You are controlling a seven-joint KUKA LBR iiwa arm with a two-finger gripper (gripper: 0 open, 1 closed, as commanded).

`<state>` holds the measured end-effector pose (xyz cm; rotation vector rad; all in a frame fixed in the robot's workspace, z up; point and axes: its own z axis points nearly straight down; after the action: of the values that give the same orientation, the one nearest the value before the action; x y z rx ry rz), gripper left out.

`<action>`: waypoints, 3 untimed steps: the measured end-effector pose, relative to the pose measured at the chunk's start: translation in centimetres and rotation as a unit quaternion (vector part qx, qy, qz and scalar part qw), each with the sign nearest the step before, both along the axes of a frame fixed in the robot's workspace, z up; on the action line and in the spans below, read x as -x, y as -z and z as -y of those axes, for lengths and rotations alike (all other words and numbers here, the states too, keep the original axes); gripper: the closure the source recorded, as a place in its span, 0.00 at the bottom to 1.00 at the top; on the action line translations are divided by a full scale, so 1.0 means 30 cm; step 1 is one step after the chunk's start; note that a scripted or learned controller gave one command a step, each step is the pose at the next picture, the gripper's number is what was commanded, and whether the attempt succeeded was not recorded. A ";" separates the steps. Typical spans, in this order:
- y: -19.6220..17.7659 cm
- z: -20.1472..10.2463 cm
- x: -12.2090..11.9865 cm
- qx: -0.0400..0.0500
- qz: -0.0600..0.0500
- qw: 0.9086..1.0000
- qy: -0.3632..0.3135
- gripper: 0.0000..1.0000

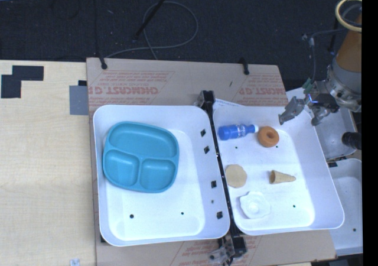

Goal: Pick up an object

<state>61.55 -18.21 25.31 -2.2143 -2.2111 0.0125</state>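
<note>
Two shallow white plastic bins (195,223), smooth and faintly glossy. In the left one, a sky-blue divided plastic tray (141,156) with a soft sheen. In the right, a blue plastic bottle (236,132), shiny; a glazed-looking orange ring doughnut (269,136); a matt tan disc (236,175); a dull tan cone (282,177) (surface too small to tell). Beneath, matt brown printed cardboard (177,84) beside pale wood-grain benchtop (41,176).

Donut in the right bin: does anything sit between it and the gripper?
Nothing visible. The gripper hangs open at the right bin's upper right, with bare white floor between it and the donut. The blue bottle lies on the donut's far side.
</note>
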 end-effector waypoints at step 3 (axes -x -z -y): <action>0.318 -0.007 -0.033 0.001 0.004 1.000 -0.001 0.00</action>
<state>62.55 -17.99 15.78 -2.2174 -2.2181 0.0064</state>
